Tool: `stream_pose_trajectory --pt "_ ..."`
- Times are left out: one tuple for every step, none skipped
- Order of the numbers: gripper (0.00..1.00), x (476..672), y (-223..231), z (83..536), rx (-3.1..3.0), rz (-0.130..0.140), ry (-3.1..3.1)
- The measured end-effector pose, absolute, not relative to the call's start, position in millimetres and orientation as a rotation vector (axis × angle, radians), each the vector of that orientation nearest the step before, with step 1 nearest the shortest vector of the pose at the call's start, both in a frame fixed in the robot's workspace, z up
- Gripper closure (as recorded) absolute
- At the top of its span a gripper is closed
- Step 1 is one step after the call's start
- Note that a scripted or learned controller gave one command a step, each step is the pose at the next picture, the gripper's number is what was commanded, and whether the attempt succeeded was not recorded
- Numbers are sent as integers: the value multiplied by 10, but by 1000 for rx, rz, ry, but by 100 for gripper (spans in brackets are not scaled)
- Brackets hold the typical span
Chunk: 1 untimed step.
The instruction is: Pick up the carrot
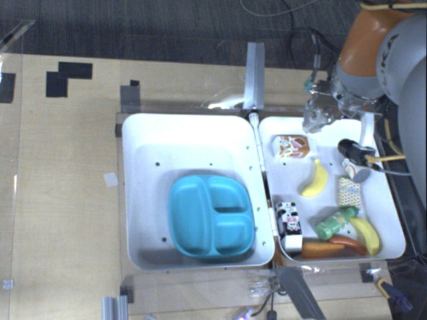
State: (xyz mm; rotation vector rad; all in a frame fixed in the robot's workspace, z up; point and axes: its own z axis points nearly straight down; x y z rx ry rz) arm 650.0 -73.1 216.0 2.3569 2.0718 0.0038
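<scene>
Carrot point(332, 247) lies at the right bin's point(393, 199) near edge, touching a banana point(367, 234); claw point(319, 117), grip state indeterminable, hovers far corner. We should descend astride its exposed orange length.

A blue tray point(211, 214) lies in the left bin point(143, 139); two bananas point(316, 179) point(367, 234) in the right.

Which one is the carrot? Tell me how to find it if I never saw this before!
Look at the right-hand shallow white plastic bin, then down to its near edge. The long thin orange carrot lies flat there, between the black-and-white cow-patterned carton and a curved yellow banana. It alone is orange and straight; the green bottle sits just above it.
</scene>
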Motion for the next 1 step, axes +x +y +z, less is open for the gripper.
stream_pose_trajectory --pt "100 5998 -236 2407 2022 6 2400"
